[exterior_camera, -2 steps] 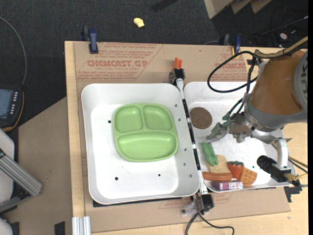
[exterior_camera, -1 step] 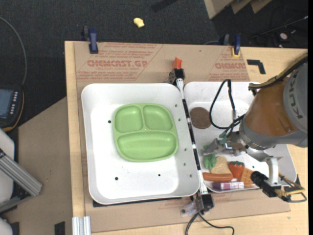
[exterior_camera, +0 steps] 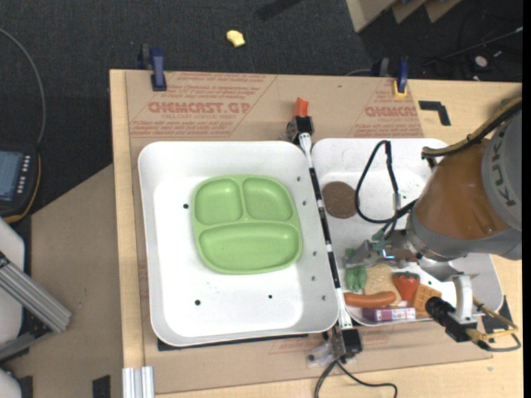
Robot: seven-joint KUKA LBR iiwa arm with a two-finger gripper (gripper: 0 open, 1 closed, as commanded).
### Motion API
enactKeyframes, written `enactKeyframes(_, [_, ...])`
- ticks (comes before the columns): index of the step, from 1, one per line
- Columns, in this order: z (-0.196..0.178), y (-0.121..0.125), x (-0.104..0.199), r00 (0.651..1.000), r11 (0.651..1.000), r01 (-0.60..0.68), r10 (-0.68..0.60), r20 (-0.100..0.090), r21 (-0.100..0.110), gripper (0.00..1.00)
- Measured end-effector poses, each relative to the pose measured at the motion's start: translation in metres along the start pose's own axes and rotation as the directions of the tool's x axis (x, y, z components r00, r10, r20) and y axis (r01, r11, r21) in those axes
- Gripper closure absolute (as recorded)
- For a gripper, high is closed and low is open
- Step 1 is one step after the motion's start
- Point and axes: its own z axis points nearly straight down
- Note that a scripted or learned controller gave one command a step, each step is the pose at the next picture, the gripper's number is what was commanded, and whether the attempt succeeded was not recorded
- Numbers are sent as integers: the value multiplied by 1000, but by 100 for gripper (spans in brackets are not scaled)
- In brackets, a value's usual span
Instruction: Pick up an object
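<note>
My gripper (exterior_camera: pixel 380 251) hangs low over the middle of the right bin (exterior_camera: pixel 348 157), at the end of the grey and orange arm (exterior_camera: pixel 465 206). Just under and left of it lies a green toy vegetable (exterior_camera: pixel 357 259). Toward the bin's front edge lie an orange sausage-like piece (exterior_camera: pixel 371 298), a red piece (exterior_camera: pixel 406 288) and a pink box (exterior_camera: pixel 392 313). A brown round disc (exterior_camera: pixel 338 199) rests farther back, near the bin's left wall. The arm hides the right part of this bin.
The left bin (exterior_camera: pixel 166 222) holds a green divided plate (exterior_camera: pixel 246 223). A black cable (exterior_camera: pixel 373 181) loops over the right bin's back half. Clamps (exterior_camera: pixel 156 65) grip the bench's far edge. A black bracket (exterior_camera: pixel 452 317) sticks out at the front right.
</note>
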Motion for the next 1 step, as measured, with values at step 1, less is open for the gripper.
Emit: enactKeyframes(1, [1, 12, 4, 1000, 1000, 2, -2, -2, 6, 0])
